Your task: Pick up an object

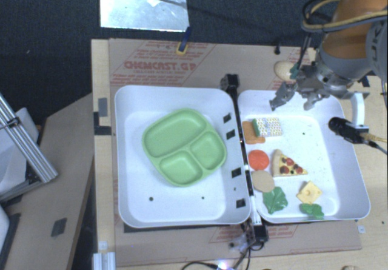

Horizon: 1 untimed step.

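Jaws [297,100] of the grey two-finger gripper hang spread wide and hold nothing, over the 12 o'clock end of the right shallow white bin [345,165], under the grey arm with the orange band [357,8]. Toy food lies toward that bin's 9 and 6 o'clock side: white speckled block [268,126] touching an orange piece [253,132], red round disc [259,159], pizza slice with red dots [286,164], tan round cookie [263,181], green leafy piece [276,200], yellow cheese wedge [310,192], small green piece [313,209]. Green three-compartment plastic plate [185,147] sits in the left white bin [130,202] on the desk [163,59].

Nearest pick looks like the speckled block, at about 7 o'clock from the jaws. Judgement: centre over one item, not between neighbours; the block touches the orange piece, so straddle its free sides. Flat pieces like the disc or cookie likely slip; taller block or cheese wedge should grip better. Descend straight, close only once the fingertips are below the top edge.
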{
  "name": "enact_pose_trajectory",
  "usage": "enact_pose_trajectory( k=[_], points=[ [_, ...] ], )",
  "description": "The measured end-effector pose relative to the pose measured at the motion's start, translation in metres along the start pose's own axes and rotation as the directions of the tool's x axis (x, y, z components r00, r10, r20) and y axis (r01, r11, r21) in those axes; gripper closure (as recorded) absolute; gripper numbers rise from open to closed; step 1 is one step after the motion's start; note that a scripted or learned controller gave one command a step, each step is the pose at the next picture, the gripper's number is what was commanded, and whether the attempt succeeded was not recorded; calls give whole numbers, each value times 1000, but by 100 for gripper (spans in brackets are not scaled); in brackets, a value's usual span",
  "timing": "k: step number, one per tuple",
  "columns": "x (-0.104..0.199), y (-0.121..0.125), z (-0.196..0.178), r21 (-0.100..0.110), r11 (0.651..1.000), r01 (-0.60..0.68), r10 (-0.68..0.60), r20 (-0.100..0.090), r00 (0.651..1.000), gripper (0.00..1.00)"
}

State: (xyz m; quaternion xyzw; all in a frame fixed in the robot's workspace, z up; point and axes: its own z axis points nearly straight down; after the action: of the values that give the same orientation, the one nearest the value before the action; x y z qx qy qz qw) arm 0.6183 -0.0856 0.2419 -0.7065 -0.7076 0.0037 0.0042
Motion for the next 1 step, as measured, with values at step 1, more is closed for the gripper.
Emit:
enact_pose_trajectory(
  k=[1],
  points=[
    [0,2,-7,-13,1000,2,-2,1,1000,0]
  ],
)
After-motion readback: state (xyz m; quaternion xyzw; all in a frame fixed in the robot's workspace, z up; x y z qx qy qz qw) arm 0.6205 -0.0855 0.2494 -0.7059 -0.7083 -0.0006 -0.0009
